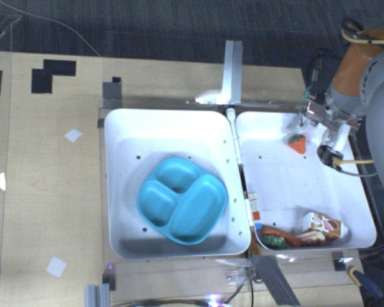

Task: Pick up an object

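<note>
The tool [305, 121] hangs over the far right corner of the right bin [275, 190], just above a small orange-red object [298, 144] lying on the bin floor. Whether the tool is apart or together, I cannot tell. Nothing appears lifted yet, so the pick looks barely begun. More items [301, 232] lie along that bin's near edge. A blue divided tray [182, 200] sits in the left bin [125, 146].
</note>
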`<move>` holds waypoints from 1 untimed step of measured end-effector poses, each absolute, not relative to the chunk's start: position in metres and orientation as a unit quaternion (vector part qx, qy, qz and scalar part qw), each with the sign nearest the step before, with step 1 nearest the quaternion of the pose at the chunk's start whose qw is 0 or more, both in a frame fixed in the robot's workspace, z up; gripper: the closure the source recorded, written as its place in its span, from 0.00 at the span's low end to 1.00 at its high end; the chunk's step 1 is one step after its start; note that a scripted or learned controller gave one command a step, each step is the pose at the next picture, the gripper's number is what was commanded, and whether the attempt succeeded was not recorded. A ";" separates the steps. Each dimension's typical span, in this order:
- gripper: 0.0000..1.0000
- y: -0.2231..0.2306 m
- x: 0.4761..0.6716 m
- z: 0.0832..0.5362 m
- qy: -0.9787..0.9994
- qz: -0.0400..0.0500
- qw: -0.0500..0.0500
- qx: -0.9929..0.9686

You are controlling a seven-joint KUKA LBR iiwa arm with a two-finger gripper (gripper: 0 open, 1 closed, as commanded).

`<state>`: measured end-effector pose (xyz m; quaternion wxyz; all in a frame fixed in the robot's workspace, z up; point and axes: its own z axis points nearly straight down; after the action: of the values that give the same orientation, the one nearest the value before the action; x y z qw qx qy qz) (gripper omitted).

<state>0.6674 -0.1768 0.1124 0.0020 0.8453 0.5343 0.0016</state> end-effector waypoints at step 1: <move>0.00 -0.192 0.670 0.133 0.550 0.001 0.002 0.835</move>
<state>0.6704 -0.1923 0.1330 0.0024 0.8350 0.5502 0.0013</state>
